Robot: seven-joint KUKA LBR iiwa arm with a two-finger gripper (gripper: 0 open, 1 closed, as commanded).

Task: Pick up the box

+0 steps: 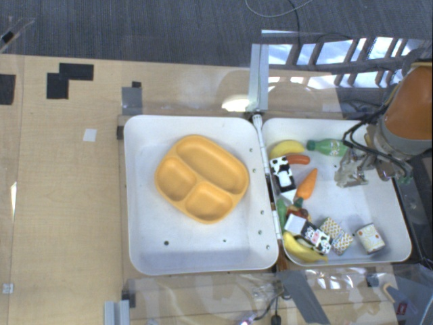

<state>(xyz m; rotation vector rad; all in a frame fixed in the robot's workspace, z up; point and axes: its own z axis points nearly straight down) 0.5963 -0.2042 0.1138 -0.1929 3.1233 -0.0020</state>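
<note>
White plastic, shallow and round-cornered, forms two bins side by side on a pale wooden bench. The left bin [145,249] holds a yellow three-compartment plastic plate [201,177] near its centre, with bare white floor on every side of it.

The right bin [392,202] is crowded along its left wall and lower edge. Near the upper left lie a yellow banana [286,147], a red chilli [298,160], a green bottle [327,146] on its side, a black-and-white toy cow [283,175] and an orange carrot [306,183]. Toward the lower edge sit a second banana [301,250], a small chequered box [336,234] and a small white cup [369,237] beside it.

The grey arm with its orange band [408,110] enters from the right. Its metal two-finger gripper [352,175] hangs over open bin floor in the upper right, well apart from the chequered box. Whether its fingers are spread or closed cannot be told; nothing is seen between them.
</note>
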